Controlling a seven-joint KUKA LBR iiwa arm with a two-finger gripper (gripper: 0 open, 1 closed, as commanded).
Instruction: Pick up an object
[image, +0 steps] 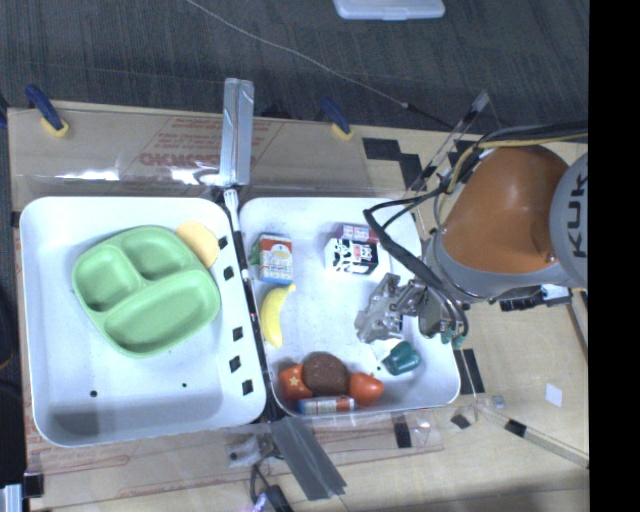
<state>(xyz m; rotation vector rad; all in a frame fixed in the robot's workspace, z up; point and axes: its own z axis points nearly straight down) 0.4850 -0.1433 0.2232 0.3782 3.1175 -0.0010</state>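
**Claw low in the right bin, nothing lifted yet**

You had the claw (385, 318) down over the right bin (310, 215), near its right wall. Whether it was wide or narrow I cannot tell. A teal object (402, 357) lay just beside it on the bin floor. The banana (273, 312), the small carton (274, 257) and the green tray (148, 287) in the left bin sat untouched. By my reading, the pick was not done.
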